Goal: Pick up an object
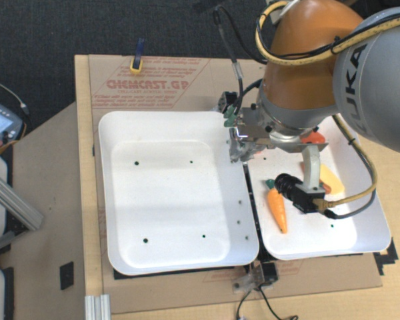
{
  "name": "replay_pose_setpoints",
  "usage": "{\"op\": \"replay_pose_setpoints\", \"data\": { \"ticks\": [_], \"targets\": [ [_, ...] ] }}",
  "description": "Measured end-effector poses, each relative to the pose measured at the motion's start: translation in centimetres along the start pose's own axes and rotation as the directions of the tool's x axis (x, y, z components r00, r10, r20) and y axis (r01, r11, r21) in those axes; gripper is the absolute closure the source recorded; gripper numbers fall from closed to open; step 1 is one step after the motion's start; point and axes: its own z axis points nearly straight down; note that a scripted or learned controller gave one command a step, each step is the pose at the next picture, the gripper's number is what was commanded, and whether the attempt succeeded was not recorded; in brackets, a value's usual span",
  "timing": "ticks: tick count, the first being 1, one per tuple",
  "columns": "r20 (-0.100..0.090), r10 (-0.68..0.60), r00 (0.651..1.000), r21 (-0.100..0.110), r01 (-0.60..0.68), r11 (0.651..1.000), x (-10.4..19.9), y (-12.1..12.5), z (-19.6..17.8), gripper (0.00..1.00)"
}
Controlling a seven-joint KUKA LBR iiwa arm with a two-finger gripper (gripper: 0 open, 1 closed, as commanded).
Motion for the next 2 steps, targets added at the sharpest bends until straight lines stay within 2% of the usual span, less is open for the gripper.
{"op": "replay_pose_setpoints", "data": {
  "ticks": [1,2],
  "targets": [
    [0.001,0.009,1.0,0.007,-0.009,1.0,-6.7,2.3,3.9,1.0],
    [0.0,0.001,1.0,-0.004,-0.001,1.0,-6.2,4.8,-1.4,1.0]
  ]
}}
